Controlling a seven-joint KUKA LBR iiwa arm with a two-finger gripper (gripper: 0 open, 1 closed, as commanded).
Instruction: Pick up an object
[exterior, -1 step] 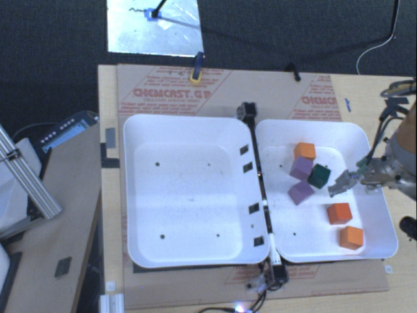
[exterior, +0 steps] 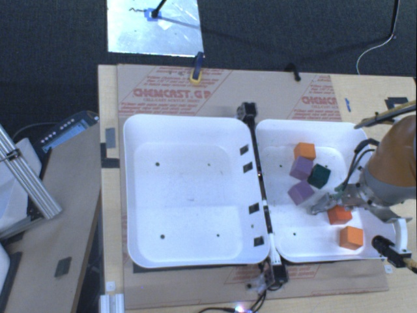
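Several small blocks lie in the right bin (exterior: 280,240). An orange block (exterior: 304,151) sits at the back, with a purple block (exterior: 301,167) and a dark green block (exterior: 319,175) just in front of it. A second purple block (exterior: 299,192) lies nearer the middle. A red-orange block (exterior: 339,214) and an orange block (exterior: 351,237) lie toward the front right. My gripper (exterior: 324,205) is low in this bin, between the second purple block and the red-orange block and right beside the latter. No block is visibly lifted.
The left bin (exterior: 140,194) stands beside the right one, with a black-clipped divider (exterior: 257,188) between them. The arm (exterior: 394,165) covers the right bin's right side. A foil sheet (exterior: 153,18) lies at the back, and cables run at the top right.
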